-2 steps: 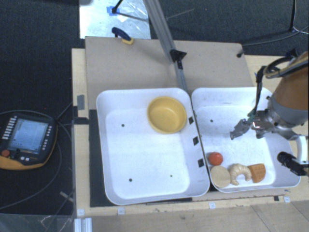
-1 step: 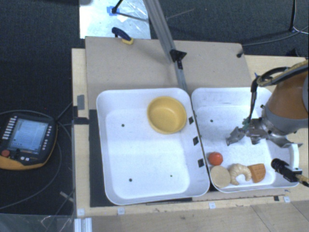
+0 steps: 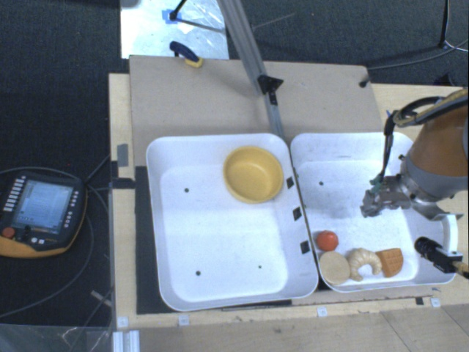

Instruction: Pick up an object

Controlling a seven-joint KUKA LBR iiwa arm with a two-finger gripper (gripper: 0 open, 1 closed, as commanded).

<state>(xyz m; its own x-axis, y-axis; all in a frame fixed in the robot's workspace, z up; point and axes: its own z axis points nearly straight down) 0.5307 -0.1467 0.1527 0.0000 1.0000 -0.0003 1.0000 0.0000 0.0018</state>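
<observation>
Right bin [image 3: 344, 149]: croissant [image 3: 363, 261] lying crosswise

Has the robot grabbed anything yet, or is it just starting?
Nothing looks picked up yet. The gripper hangs over the right bin, above and a little right of the food, and I see nothing in it. The red tomato, round cracker, croissant and orange bread piece all lie along the bin's near edge. The yellow bowl sits in the left bin. The whole grab is left.
</observation>
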